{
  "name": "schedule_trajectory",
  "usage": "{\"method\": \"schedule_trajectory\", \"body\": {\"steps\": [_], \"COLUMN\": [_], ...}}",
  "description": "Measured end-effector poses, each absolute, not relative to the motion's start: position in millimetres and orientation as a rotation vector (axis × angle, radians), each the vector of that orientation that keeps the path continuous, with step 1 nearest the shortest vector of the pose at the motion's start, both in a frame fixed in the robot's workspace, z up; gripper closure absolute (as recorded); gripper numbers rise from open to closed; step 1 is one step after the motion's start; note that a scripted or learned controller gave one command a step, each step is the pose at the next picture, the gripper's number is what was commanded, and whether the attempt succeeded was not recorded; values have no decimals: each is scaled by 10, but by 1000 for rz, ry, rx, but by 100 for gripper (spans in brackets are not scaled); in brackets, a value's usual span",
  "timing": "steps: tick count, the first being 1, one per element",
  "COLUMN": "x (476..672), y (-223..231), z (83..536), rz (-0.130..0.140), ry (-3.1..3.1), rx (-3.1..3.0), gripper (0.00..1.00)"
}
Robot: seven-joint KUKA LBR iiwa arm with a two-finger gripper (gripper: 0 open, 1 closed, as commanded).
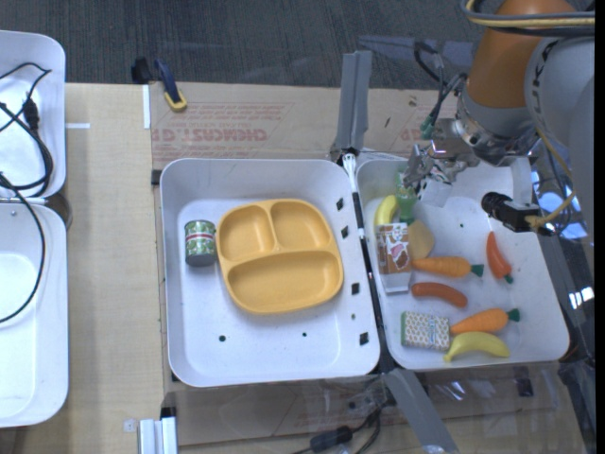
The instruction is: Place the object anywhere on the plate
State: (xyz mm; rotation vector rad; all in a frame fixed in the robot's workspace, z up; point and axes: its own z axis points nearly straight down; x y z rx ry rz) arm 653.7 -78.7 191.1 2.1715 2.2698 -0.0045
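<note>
A yellow three-compartment plate (280, 254) lies in the middle of the left bin (180, 348), with nothing on it. My gripper (414, 180) hangs low over the back left corner of the right bin (544, 296). Directly below it are a small green item (406, 203) and a yellow banana (385, 210) by the bin's left wall. Whether the green item is touching the gripper is unclear from this angle.
A small green-labelled can (199, 243) stands just left of the plate. The right bin also holds a red-and-white packet (394, 250), two carrots (444, 266) (484, 321), a sausage (439, 293), a red pepper (498, 255), a green box (424, 330) and a second banana (475, 346).
</note>
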Motion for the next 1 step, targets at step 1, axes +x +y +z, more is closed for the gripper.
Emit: {"method": "schedule_trajectory", "body": {"steps": [1], "x": [5868], "y": [-456], "z": [2250], "rz": [-4], "ry": [2389], "rx": [2042], "gripper": [100]}}
